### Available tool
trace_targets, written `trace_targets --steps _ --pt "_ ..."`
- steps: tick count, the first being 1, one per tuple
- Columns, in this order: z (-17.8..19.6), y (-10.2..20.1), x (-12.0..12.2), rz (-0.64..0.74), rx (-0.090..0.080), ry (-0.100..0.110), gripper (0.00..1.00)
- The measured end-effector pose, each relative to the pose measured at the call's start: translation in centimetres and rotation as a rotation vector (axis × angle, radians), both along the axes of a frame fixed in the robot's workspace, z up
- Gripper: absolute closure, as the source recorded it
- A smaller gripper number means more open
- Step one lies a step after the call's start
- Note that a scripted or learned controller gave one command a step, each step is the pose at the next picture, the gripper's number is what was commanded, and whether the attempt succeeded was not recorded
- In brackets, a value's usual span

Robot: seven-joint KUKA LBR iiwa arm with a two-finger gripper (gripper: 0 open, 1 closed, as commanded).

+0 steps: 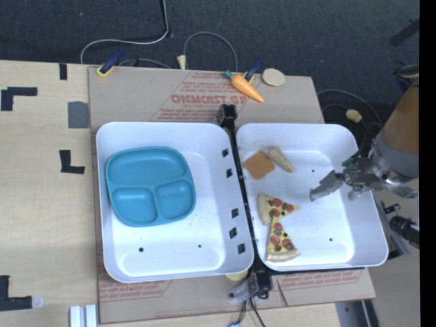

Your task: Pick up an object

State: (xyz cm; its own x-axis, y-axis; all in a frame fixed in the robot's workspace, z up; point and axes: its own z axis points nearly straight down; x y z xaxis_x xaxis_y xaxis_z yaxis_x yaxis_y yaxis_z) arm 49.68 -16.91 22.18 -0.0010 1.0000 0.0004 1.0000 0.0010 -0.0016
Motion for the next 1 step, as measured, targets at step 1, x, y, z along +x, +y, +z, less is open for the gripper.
trace_targets --steps 1 --pt "-5.82 6.32 1.13 0.005 0.003 0.006 0.00"
